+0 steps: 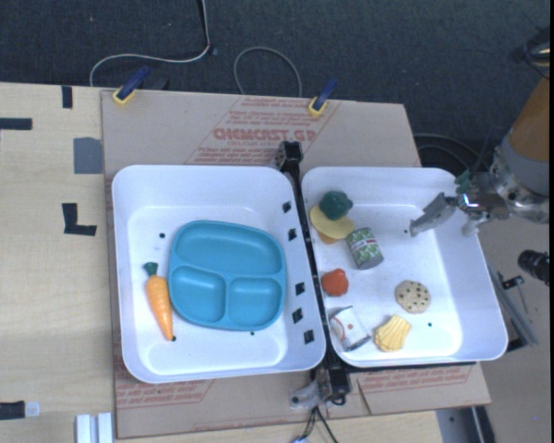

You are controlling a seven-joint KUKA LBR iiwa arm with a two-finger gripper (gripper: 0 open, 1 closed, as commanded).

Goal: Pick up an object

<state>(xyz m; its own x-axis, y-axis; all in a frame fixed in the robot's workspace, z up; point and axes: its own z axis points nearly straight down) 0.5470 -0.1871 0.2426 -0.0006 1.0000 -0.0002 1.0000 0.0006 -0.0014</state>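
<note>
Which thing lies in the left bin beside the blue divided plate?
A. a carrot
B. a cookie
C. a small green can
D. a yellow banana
A: the carrot lies in the left bin along the left side of the blue plate.

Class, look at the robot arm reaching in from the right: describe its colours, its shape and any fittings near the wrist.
The arm is a rounded grey body with an orange band above the wrist. Below the band sits a lighter metallic wrist section with small dark fittings. The gripper is slim, grey and two-fingered.
</note>
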